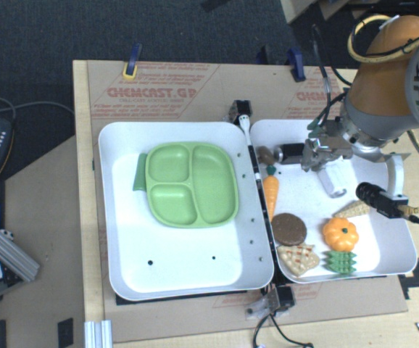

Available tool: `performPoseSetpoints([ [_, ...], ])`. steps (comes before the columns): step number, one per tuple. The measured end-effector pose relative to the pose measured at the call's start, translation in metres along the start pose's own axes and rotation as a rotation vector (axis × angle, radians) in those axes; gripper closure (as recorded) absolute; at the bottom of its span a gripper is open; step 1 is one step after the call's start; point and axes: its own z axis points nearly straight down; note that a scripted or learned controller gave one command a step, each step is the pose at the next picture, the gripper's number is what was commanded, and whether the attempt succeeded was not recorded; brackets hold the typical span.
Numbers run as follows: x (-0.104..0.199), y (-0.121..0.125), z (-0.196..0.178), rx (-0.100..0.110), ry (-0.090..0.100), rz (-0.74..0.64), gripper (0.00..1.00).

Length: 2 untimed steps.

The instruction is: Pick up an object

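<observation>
So, nearest to me in the right bin (388, 242) sit a waffle-patterned wedge (298, 259) and, to its right, a green ridged piece (341, 262). The orange pumpkin (339, 233) touches that green piece on its far side. Left of the pumpkin, just beyond the waffle wedge, lies a brown round disc (289, 229). A tan slice (351, 209) lies just beyond the pumpkin.

Across the divider, the left bin (180, 261) holds a green divided plate (191, 183), lying flat toward its far half.

Farther back in the right bin, a carrot (270, 193) lies along the left wall with its green tip pointing far. Past it, near the far left corner, is a small brown lump (265, 155), and just right of that a small black block (291, 151). The gripper (318, 156) hangs over the far part of this bin, just right of the black block — I cannot tell whether it is wide or narrow. The arm (387, 56) reaches in from the far right.
</observation>
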Motion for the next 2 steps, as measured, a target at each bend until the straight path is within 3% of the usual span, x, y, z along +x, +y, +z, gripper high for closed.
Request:
performPoseSetpoints([
  [2, 0.087, 0.052, -0.017, -0.001, 0.000, 0.001, 1.00],
])
